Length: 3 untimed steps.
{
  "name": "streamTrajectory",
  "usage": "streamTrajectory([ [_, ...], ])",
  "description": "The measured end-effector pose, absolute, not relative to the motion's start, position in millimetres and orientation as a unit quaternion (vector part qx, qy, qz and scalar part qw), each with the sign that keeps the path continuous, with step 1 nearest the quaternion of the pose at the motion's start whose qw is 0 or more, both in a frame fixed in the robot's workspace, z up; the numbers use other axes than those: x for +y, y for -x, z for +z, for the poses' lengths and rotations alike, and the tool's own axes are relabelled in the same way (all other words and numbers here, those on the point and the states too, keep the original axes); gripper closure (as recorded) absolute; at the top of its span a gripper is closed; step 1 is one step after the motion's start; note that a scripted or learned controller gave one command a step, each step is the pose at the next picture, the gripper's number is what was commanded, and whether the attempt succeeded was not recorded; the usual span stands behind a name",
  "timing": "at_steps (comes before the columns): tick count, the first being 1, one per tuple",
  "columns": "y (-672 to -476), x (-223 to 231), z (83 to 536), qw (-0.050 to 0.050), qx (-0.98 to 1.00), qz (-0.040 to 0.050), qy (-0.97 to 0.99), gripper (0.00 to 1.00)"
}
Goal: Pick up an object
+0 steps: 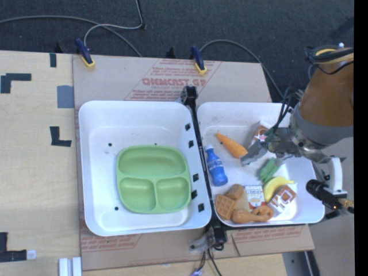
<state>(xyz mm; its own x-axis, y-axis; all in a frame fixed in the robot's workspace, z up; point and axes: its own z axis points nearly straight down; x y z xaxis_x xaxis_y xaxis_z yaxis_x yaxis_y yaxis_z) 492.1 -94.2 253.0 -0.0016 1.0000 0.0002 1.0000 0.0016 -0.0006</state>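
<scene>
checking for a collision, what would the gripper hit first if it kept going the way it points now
The gripper points left and down into the right bin. Going straight on, it would probably meet the orange carrot first, or bare bin floor just below it; depth is hard to judge from above.

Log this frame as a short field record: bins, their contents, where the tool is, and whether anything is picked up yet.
left bin: holds a green divided plate
right bin: holds a carrot, blue bottle, waffle, banana, a green item and small packets
arm: reaches in from the right, over the right bin
tool: low over the right bin, just right of the carrot
finger state: cannot tell
object held: none seen between the fingers
task status: pick not yet done
</scene>
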Motion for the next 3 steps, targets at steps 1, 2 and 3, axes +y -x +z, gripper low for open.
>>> streamTrajectory([
  [1,-579.7,-43.0,192.9,0.001,-0.708,0.0008,0.706,0.0],
  [2,-592.6,-75.7,183.8,0.0,-0.707,0.0007,0.707,0.0],
  [3,-616.4,-98.6,86.4,-0.003,-0.707,-0.0004,0.707,0.0],
])
